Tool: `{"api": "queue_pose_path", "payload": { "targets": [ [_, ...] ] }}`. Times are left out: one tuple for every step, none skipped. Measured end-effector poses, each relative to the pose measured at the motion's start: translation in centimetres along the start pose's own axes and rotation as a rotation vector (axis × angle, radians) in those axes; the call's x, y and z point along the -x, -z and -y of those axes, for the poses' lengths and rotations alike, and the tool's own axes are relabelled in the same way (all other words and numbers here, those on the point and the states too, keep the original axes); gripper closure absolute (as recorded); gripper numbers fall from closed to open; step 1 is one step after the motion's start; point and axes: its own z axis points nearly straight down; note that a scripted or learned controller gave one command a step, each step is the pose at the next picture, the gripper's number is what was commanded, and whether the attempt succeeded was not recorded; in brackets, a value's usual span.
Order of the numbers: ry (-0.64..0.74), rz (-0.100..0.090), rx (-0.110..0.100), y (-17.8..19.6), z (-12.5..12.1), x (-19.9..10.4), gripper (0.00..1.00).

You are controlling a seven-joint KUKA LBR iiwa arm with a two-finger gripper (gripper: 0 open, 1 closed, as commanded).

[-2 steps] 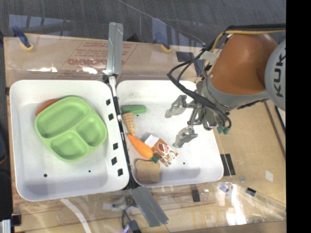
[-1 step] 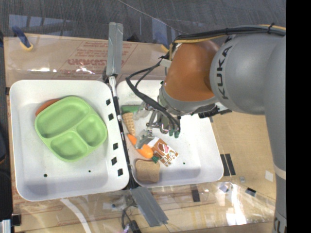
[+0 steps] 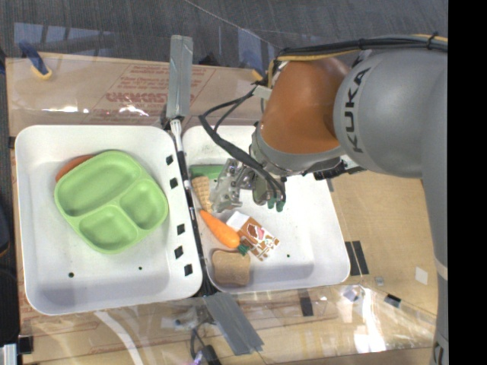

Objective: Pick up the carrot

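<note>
Bench (image 3: 91, 90): I see brown, plastic-covered.
Left bin (image 3: 38, 265): I've got it sitting on the bench.
Right bin (image 3: 323, 242): touching it, alongside.

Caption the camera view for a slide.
Claw hovers above the carrot in the right bin; green plate in the left.

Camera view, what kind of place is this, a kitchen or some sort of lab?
Most likely a robotics lab bench, not a kitchen. A KUKA arm reaches over two white bins; toy-like food, such as a carrot and a green divided plate, lies inside, and taped-down plastic sheeting covers the bench.
</note>
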Motion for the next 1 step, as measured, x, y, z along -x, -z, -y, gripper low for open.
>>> {"api": "queue_pose_path", "payload": {
  "targets": [
    [0.081,0.005,0.002,6.95,-5.79,-0.50,1.00]
  ]
}}
